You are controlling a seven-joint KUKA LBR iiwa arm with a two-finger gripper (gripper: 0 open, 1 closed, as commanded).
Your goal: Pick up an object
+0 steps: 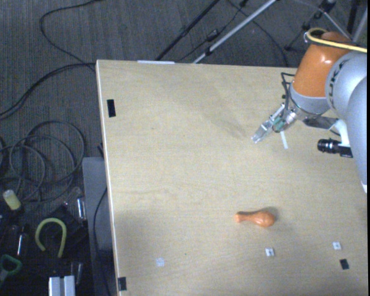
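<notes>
**Op A:** I am looking at the arm (333, 73) first. It is coming in at 3 o'clock and the right edge is cutting most of it off; I am seeing just the orange band, a grey curved shell and the wrist. A small black fitting is sticking out under the shell, too blurred for me to identify.

**Op B:** Gripper?

**Op A:** The gripper (272, 134) is sitting at about 2 o'clock over the bench, pointing toward 8 o'clock. Two thin pale fingers are showing, spread apart, with nothing between them. The tips are small and soft in focus, so I am not reading whether they are touching the surface.

**Op B:** Target?

**Op A:** The orange object (257, 217) is lying at about 5 o'clock on the bench, well apart from the gripper. It is looking smooth and glossy: a rounded bulb at its right end, tapering to a narrow neck on the left. Material I am not able to tell.

**Op B:** Surface?

**Op A:** The benchtop (172, 165) is reading as a flat, matte, pale tan board with a few small black and white markers near its edges. Its bottom and right sides are running out of frame. Grey carpet with looping black cables (37, 153) is lying at 9 o'clock.
</notes>
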